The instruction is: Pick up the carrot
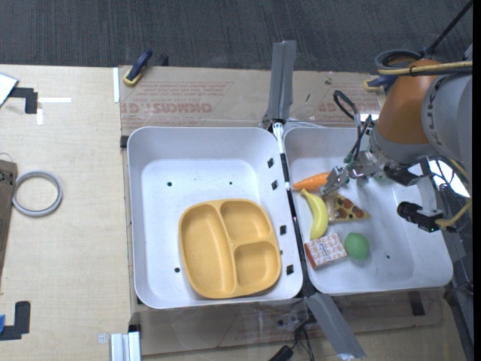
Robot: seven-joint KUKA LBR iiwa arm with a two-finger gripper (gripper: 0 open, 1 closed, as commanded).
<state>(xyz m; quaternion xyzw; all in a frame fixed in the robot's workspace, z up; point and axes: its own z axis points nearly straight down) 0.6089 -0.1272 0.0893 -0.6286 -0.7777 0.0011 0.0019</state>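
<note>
An orange carrot (311,180) lies in the right bin (391,271), near its left wall, pointing left. My gripper (339,177) sits low in that bin at the carrot's right end, touching or nearly touching it. The fingers look close around that thick end, but the view is too small to show a firm hold. The arm reaches in from the right, its orange band above the wrist.
Just below the carrot lie a yellow banana (317,213), a pizza slice (348,210), a small red-and-white carton (326,251) and a green lime (358,247). The left bin (150,171) holds a yellow divided plate (229,247). A tape roll (35,192) rests on the bench at far left.
</note>
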